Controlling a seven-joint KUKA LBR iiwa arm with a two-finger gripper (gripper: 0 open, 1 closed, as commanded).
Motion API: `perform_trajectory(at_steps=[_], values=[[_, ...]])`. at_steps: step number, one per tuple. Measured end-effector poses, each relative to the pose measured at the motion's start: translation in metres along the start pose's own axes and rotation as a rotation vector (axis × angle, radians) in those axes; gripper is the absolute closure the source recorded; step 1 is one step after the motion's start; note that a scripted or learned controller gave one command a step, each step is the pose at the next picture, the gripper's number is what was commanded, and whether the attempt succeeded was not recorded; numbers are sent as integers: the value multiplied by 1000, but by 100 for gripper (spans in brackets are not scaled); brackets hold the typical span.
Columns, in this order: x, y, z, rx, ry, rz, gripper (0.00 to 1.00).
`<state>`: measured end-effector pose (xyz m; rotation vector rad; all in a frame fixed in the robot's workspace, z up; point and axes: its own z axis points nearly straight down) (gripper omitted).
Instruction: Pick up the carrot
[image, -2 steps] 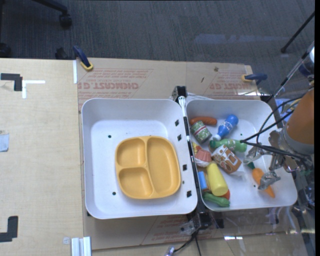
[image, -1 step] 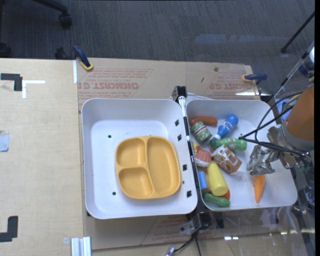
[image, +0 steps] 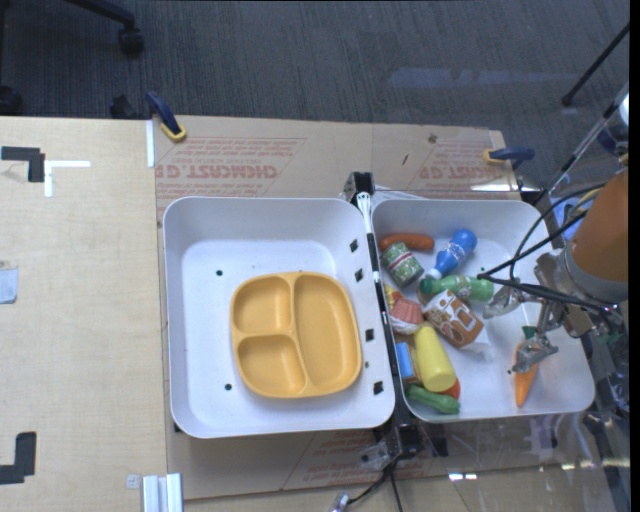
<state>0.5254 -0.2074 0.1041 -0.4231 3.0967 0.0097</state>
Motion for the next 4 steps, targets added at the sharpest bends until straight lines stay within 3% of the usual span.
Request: perform_trajectory(at_steps=[1,2,3,4], values=[[22,8,7,5,-2,-327,0],[25,3,7,-1,-4,-462,0],[38,-1,9,2,8,-595,0],[35,-1,-1,6,2,-593,100]])
